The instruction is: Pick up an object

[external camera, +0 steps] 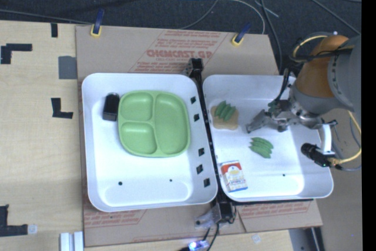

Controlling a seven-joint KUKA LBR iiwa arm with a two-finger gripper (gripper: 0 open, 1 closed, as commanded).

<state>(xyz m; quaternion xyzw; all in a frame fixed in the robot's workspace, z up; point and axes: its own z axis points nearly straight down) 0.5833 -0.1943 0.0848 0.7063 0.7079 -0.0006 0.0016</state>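
The surface (pixel 35 144) carries two white bins side by side. The left bin (pixel 100 185) holds a green divided plate (pixel 154 123) with a small black block (pixel 110 107) touching its left edge. In the right bin (pixel 294 182) the grey arm (pixel 317 82) reaches in from the right. Its pincer (pixel 257 124) hovers low, pinching nothing; whether it is spread or pressed together I cannot tell. A leafy sandwich (pixel 224 114) lies far left, a green pod (pixel 261 147) just near the pincer, and a small carton (pixel 233 176) near left.
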